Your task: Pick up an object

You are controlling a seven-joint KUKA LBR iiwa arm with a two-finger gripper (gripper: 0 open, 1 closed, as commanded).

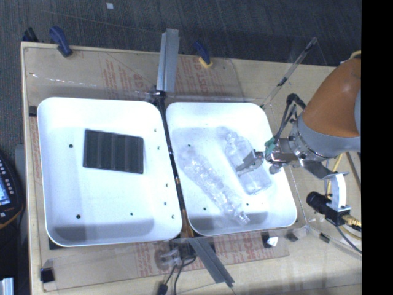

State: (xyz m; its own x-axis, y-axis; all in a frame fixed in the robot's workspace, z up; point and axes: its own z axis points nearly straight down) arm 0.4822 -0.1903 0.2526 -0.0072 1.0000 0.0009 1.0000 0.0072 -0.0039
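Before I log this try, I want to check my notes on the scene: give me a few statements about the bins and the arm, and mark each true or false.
1. A dark ridged block lies in the left bin. True.
2. Two clear plastic bottles, a long bottle and a short bottle, lie in the right bin. True.
3. The gripper is over the left bin. False: it is over the right bin, at the short bottle.
4. The block stands on end. False: it lies flat on the bin floor.
5. The arm comes in from the right. True.
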